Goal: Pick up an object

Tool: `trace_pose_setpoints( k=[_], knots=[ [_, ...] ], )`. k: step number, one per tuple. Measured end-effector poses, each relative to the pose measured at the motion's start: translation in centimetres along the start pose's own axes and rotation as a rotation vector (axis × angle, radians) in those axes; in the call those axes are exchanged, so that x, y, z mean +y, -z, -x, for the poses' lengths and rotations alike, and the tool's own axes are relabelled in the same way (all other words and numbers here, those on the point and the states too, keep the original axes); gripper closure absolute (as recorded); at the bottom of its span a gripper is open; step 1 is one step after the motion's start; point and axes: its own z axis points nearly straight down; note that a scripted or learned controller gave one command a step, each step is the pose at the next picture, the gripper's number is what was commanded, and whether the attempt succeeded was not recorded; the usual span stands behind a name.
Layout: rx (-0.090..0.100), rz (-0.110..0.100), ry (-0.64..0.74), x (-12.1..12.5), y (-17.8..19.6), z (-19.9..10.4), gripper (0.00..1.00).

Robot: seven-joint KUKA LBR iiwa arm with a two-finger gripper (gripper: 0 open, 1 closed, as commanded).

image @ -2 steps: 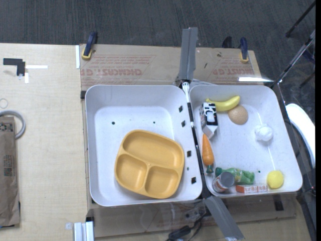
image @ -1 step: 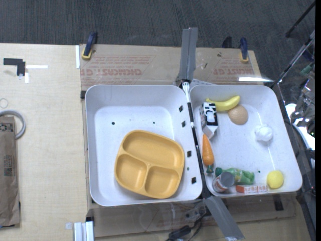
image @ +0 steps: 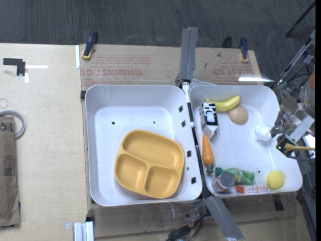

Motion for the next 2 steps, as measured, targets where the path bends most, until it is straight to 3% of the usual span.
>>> trace_pose_setpoints(
  k=[1,2],
  knots=[
    [0.0,0.001,0.226,-7.4,-0.4,-5.2,1.0],
    [0.0,0.003,0.229,-3.7,0.0,-1.0,1.0]
  ],
)
